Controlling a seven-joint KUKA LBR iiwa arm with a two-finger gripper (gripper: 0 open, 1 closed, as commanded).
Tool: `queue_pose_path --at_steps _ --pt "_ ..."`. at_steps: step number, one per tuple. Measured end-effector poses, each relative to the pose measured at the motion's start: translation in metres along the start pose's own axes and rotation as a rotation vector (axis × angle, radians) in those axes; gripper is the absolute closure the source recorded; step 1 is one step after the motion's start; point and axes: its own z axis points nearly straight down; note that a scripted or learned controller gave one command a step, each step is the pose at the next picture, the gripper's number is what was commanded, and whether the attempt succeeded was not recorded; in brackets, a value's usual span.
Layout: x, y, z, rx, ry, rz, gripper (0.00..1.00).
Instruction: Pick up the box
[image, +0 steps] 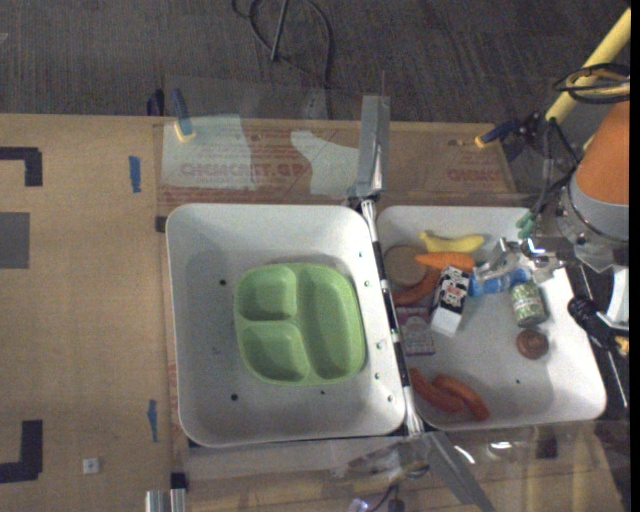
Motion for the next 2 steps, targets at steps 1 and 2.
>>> queue_pose_path --at_steps 1,2 --pt "0.028 -0.059 0.116 0.001 0.001 -0.208 0.00" --pt "0.034 -0.031 -0.174 -0.004 -0.003 -0.416 0.00"
